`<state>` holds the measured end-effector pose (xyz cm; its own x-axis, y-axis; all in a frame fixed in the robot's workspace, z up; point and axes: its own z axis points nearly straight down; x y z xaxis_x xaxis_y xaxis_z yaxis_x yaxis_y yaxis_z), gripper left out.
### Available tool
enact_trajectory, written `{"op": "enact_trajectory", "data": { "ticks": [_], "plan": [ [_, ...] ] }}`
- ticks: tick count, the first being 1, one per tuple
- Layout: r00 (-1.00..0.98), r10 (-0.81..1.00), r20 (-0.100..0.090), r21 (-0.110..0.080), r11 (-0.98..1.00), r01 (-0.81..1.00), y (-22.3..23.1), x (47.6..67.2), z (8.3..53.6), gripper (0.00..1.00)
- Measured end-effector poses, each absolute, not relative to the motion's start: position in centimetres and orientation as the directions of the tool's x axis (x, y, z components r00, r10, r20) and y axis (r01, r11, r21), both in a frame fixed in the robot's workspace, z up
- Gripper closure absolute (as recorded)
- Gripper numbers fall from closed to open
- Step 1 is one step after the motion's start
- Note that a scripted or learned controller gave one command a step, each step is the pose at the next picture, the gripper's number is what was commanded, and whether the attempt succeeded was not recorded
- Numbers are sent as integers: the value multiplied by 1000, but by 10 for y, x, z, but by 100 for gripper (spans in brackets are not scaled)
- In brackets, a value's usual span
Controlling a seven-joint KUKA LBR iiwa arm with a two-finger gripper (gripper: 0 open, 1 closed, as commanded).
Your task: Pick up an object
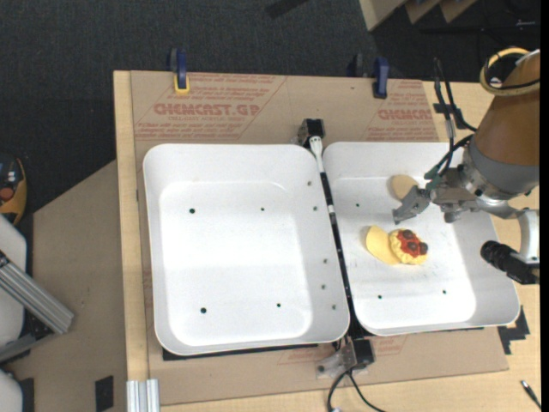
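Two white bins sit side by side on my bench, the left bin (pixel 232 243) and the right bin (pixel 446 303). From my remote station I see the arm (pixel 506 136) coming in from the right, leaning over the far right part of the right bin, with its orange band above the grey wrist. The gripper (pixel 412 210) points toward the left and a little down, above the bin floor. Its fingers look spread apart, with nothing between them. The yellow object with red marks (pixel 399 245) lies near the middle of the right bin, just on the near side of the gripper. A small tan round object (pixel 402 184) lies just beyond the gripper, on the far side.
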<state>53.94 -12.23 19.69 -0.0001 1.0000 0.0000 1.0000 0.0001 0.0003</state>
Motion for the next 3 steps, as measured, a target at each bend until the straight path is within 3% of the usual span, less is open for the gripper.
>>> {"op": "enact_trajectory", "data": {
  "ticks": [1, 2, 3],
  "plan": [
    [0, 1000, -6, 7, 0, 1000, -102, 545, 86, 0],
    [1, 1000, -9, 32, -1, 999, -103, 552, 109, 100],
    [-13, 1000, 1, 20, 13, 1000, -18, 674, 192, 100]
  ]
}}
